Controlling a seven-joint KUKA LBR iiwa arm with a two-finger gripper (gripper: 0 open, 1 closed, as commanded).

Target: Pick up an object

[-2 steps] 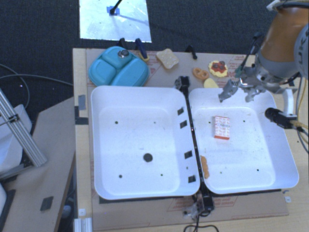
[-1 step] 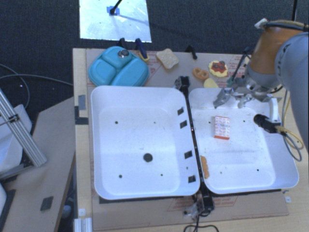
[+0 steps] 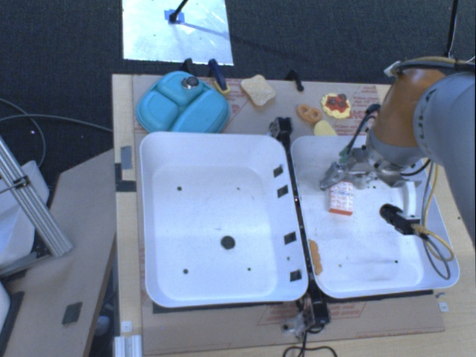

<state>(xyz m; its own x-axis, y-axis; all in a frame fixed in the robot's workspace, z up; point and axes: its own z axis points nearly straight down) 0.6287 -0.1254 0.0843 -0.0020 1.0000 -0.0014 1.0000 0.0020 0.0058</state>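
My grey arm reaches in from three o'clock, gripper (image 3: 336, 175) low over the right white bin (image 3: 416, 277); finger state: cannot tell. One red-and-white cylindrical container (image 3: 341, 198) lies just beneath, at six o'clock of me.

A carton (image 3: 341, 198) lies in the right bin (image 3: 372, 274); a disc (image 3: 227, 242) in the left bin (image 3: 186, 162).

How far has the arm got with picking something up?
Done: the arm has reached into the right bin, its gripper just above a small white and red carton. In hand: nothing visibly held. Left: closing on the carton and lifting it. The orange item lies untouched.
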